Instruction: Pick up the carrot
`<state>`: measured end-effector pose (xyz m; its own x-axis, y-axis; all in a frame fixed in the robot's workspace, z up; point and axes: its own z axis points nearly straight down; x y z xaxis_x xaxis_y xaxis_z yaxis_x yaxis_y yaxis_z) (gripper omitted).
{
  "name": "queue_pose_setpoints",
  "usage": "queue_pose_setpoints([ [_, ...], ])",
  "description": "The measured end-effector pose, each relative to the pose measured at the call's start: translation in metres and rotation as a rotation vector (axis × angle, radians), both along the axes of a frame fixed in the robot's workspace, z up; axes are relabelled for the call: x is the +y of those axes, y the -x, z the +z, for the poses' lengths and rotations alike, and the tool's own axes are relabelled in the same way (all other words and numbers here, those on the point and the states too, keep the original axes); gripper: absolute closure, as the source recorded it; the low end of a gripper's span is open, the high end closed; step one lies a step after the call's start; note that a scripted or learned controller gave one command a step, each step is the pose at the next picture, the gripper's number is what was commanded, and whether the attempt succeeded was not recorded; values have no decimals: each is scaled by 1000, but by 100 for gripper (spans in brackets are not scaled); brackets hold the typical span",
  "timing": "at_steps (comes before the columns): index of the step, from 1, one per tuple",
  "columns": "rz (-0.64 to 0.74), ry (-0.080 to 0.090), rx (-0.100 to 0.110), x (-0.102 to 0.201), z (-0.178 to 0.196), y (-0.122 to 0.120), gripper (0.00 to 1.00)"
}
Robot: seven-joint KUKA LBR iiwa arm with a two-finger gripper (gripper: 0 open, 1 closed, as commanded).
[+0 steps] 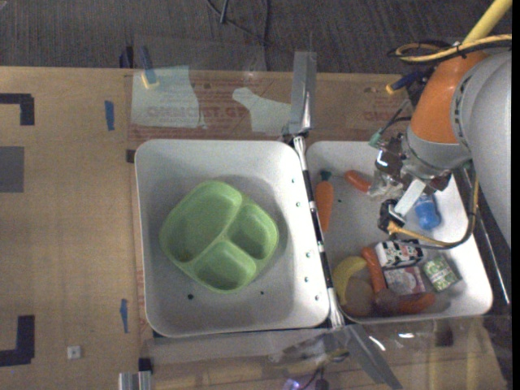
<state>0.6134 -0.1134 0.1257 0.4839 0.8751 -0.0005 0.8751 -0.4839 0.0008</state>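
— In the right bin (479, 295), where was the carrot (324, 203)?
— At nine o'clock, along the left wall. The fingers (387, 192) hung toward three o'clock of it; their spread, I couldn't tell.

The arm (475, 96) runs off the picture's edge at three o'clock. Its gripper (396, 187) sits too blurred to judge the fingers. Toys (398, 287) heaped at five o'clock overlap, their shapes unclear.
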Motion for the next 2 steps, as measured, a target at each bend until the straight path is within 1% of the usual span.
queue_pose_setpoints([
  [1,-594,0,2,-20,48,21,100],
  [2,-593,-1,1,25,132,14,100],
])
